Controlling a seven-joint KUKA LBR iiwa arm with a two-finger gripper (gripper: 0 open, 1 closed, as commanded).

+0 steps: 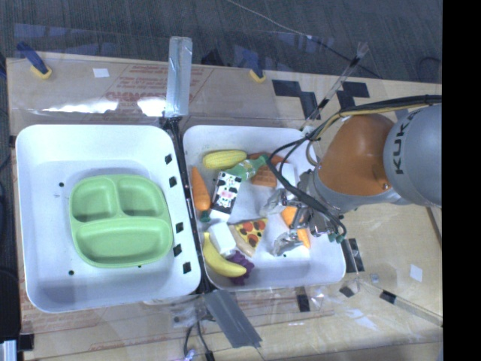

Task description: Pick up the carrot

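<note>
Reach step: the gripper (289, 228), state unclear, hung near the bin's (331, 273) right edge; next, cross to the carrot (200, 189) at its left wall.

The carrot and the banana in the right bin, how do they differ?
The carrot is orange, straight and tapered; the banana is yellow and curved. The carrot lies against the bin's left wall, lengthwise along it; the banana sits lower, at the near left corner, beside a purple item. Both lie flat in the right bin, apart from the end effector.
</note>
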